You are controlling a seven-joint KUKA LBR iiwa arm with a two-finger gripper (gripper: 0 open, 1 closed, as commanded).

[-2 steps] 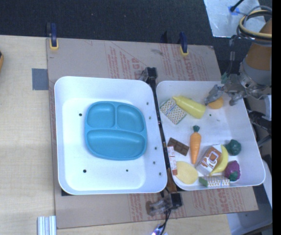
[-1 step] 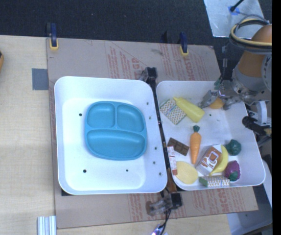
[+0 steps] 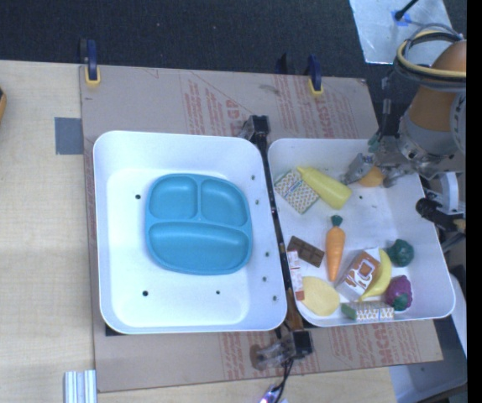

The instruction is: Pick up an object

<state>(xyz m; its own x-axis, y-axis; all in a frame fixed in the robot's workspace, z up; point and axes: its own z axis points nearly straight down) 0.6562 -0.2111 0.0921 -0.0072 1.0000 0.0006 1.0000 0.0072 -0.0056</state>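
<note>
A pale wooden tabletop [image 3: 31,225] carries cardboard and two white bins; the left bin [image 3: 115,225] holds a blue divided plate [image 3: 197,223], the right bin [image 3: 430,305] toy foods. The pincer [image 3: 374,171] sits low at the right bin's far edge, at a small orange item [image 3: 374,176]; whether it grips cannot be told. The step appears to be the grasp itself; next calls for a confirmed closure, then a straight lift.

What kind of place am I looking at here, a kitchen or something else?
Most likely a robotics test bench, not a kitchen. The food in the right white bin, like the orange plastic carrot, looks like toys; a grey arm's hand reaches in, and the cardboard base sheet is clamped down.
</note>
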